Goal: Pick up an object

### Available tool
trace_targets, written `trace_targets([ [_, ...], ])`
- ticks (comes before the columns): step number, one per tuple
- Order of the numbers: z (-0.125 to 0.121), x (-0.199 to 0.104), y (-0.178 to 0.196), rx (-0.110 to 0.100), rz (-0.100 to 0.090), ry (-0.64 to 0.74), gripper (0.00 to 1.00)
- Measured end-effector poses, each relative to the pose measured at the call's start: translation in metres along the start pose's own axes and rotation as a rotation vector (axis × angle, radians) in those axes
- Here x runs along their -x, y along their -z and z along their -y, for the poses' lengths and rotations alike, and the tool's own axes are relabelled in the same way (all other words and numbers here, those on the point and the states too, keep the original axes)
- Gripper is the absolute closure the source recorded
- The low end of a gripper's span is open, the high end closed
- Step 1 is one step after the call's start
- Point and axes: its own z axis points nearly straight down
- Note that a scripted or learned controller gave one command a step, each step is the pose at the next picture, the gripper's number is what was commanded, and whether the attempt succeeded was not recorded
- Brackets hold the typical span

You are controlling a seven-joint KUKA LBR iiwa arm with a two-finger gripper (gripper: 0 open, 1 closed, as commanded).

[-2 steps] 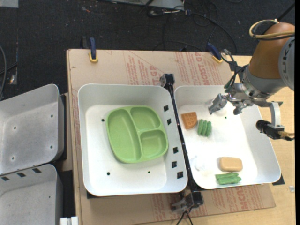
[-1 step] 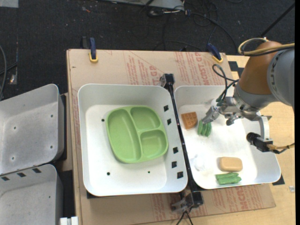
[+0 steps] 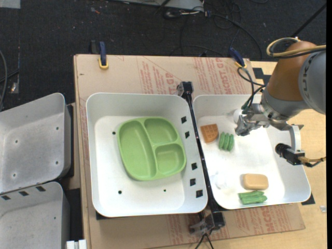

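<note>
Camera view: gripper [image 3: 246,124] low over the right bin [image 3: 290,188], nothing picked yet.

You can see the arm [image 3: 295,82] reaching in from the table's right edge, gripper near the bin's back half, just beside the green ridged piece [image 3: 226,141] and near the orange waffle-like piece [image 3: 209,133]. You can't tell from this angle whether it's open or closed, and nothing is visibly in it, so I'd judge the grasp not done. Candidates: those two, plus the tan block [image 3: 254,181] and a second green piece [image 3: 252,197] touching it near the front edge, well apart from the gripper. The green divided plate [image 3: 151,148] sits in the left bin [image 3: 104,139]. Left to do: close on something and lift.
</note>
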Motion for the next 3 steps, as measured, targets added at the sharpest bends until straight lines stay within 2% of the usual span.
trace_targets([
  [1, -0.01, -0.005, 0.057, 0.005, 0.001, 0.004, 1.0],
  [2, -0.008, -0.008, 0.12, 0.006, 0.001, 0.005, 1.0],
  [3, -0.009, -0.007, 0.153, 0.003, 0.0, 0.004, 1.0],
])
